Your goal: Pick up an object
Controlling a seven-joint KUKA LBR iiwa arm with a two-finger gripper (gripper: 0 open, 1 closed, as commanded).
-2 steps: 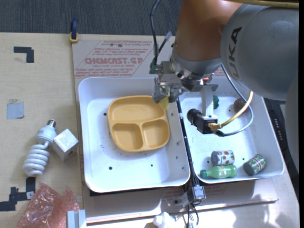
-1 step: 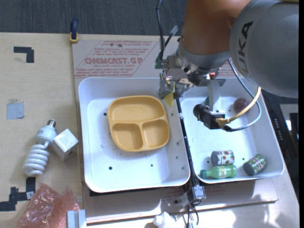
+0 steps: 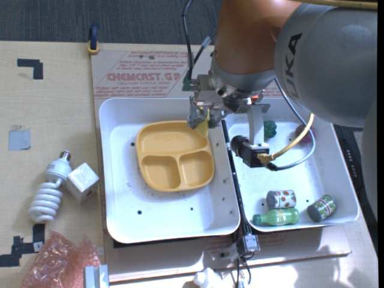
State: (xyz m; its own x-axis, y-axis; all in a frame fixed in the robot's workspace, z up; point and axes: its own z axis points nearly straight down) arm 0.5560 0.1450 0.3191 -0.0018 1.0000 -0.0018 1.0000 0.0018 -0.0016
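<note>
Bench: tan cardboard-covered surface (image 3: 54, 107) with red print, dark carpet behind
Bins: 2 shallow glossy white plastic bins, left bin (image 3: 120, 215) and right bin (image 3: 342, 179), touching side by side
Left bin: smooth yellow plastic tray with 3 compartments (image 3: 174, 161)
Right bin: green plastic bottle (image 3: 277, 218) lying flat, 2 small cans (image 3: 282, 198) (image 3: 321, 207)
Off-bin: white spiral light bulb (image 3: 49, 191), white cube (image 3: 83, 180), pink crinkled wrap (image 3: 60, 260)
Gripper (image 3: 201, 120): at the tray's upper right rim; whether open or closed, cannot tell
</note>
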